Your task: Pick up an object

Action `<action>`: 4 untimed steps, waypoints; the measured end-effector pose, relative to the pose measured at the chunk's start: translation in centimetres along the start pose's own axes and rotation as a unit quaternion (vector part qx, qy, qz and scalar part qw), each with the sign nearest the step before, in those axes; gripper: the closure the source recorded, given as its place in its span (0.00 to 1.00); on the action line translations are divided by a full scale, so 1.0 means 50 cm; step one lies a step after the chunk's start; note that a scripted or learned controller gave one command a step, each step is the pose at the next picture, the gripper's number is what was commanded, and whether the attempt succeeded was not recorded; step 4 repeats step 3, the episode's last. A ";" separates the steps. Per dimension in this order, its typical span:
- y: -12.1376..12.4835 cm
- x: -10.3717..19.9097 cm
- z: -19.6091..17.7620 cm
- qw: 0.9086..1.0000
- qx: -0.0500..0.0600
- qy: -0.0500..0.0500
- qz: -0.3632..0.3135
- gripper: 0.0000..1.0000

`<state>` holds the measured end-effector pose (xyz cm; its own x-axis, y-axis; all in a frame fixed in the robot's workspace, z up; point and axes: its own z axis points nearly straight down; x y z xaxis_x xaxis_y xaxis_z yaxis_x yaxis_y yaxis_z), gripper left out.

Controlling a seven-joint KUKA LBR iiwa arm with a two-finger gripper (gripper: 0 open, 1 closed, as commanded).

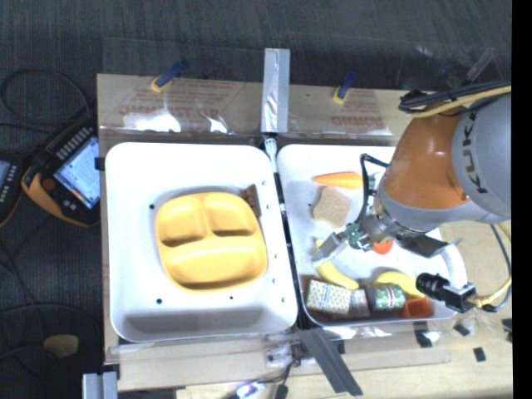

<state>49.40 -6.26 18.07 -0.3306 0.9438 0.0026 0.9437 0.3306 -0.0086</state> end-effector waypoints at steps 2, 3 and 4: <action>0.009 -0.091 0.166 0.976 -0.010 -0.005 -0.219 1.00; 0.186 0.087 -0.001 0.992 0.000 -0.001 -0.130 1.00; 0.186 0.087 -0.001 0.992 0.000 -0.001 -0.130 1.00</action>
